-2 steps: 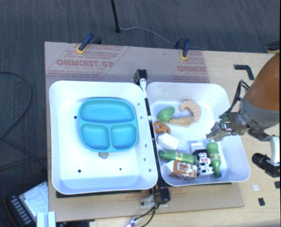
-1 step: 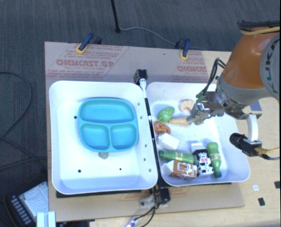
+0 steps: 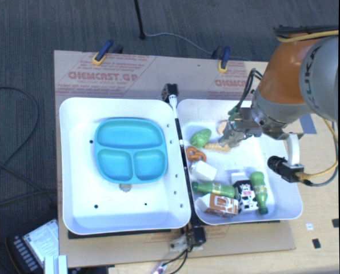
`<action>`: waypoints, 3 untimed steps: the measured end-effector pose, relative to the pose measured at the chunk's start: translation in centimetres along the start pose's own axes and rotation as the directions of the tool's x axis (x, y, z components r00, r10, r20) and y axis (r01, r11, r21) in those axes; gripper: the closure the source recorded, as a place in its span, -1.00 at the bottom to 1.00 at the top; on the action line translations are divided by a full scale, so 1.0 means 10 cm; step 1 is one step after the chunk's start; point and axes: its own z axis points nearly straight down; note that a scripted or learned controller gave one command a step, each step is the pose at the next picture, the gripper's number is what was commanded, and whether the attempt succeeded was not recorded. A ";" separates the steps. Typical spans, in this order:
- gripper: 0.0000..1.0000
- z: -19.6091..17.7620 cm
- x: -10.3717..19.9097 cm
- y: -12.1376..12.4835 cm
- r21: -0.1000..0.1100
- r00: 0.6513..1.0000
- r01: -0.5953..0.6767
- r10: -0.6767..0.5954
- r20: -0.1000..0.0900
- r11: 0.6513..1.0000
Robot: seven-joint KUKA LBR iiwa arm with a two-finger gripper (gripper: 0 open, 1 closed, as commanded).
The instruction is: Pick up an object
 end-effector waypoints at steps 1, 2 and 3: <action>1.00 -0.16 0.33 0.51 -0.002 1.000 0.001 -0.001 0.000 1.000; 1.00 0.10 -0.02 0.21 0.001 1.000 -0.002 0.002 0.001 1.000; 1.00 -0.34 0.28 1.16 -0.004 1.000 0.001 -0.001 0.000 1.000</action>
